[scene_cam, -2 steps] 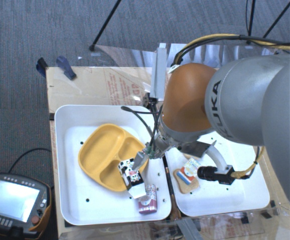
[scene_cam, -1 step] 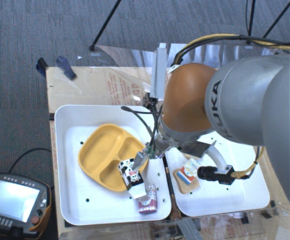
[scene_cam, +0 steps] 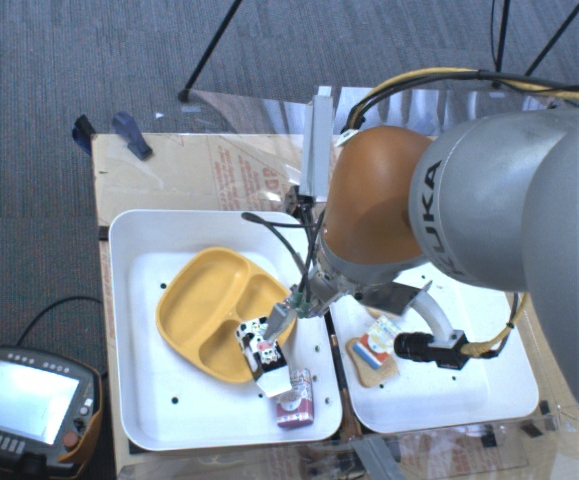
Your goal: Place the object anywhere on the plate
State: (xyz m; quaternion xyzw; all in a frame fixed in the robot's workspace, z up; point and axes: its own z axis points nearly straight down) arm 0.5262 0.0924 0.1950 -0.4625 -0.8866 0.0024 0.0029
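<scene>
Presently, item: a small carton (scene_cam: 260, 348), white with black patches like a cow print, lying across the lower right rim of the plate.
Position: partly over the plate's right compartment, partly past the rim above the bin floor; touching the plate, not flat inside it.
Long axis: runs from upper left to lower right, the upper end toward the plate's middle and the lower end toward the bin's near wall.
Tilt: it seems propped on the rim, though the slant cannot be read for sure.
Gripper (scene_cam: 281, 320): directly above the carton's upper end, reaching down from the arm; whether its fingers are apart, together or clamped on the carton cannot be told from this view.
Likely reason for placement: the carton looks as if it is being set down or let go at the plate's edge; this is a judgement only.
Plate (scene_cam: 197, 308): yellow, divided into compartments, in the left white bin (scene_cam: 134, 268).
Neighbour: a pink-and-white carton (scene_cam: 295, 400), just below the cow-print one, on the bin floor.
Right bin (scene_cam: 499, 388): holds a flat tan toy with red and blue stripes (scene_cam: 371, 358).
Outside the bench: a teach pendant (scene_cam: 29, 405) at lower left.
</scene>
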